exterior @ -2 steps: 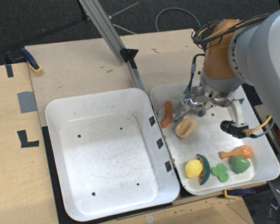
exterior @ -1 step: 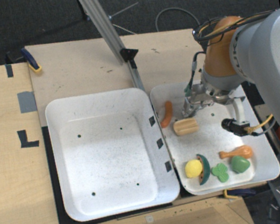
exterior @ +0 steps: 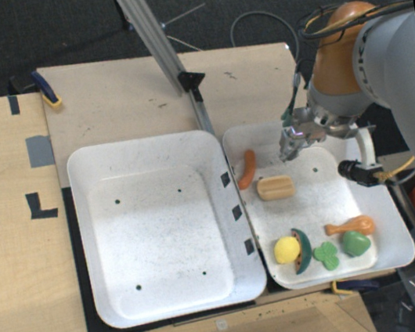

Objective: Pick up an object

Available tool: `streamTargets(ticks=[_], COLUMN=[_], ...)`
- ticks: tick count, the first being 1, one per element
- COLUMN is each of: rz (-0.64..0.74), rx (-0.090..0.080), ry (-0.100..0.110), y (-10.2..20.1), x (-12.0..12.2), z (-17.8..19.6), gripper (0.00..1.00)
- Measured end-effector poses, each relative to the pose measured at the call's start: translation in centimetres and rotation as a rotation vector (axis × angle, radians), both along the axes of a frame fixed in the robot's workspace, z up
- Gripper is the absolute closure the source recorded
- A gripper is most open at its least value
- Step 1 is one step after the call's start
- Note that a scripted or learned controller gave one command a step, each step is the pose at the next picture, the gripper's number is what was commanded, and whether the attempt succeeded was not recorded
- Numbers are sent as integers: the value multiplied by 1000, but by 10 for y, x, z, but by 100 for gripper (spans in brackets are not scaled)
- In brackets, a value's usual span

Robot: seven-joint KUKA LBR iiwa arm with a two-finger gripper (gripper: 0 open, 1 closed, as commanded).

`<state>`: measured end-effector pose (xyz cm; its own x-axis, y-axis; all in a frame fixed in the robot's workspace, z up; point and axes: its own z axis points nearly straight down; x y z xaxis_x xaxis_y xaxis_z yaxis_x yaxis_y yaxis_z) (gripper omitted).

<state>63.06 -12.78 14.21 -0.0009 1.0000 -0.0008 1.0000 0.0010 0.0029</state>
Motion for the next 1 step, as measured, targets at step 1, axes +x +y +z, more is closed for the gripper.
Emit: streamTargets(ticks=[1], rz=[0], rx=[-1], ry=[-3], y=[0], x=[1], z=[64], gripper=[100])
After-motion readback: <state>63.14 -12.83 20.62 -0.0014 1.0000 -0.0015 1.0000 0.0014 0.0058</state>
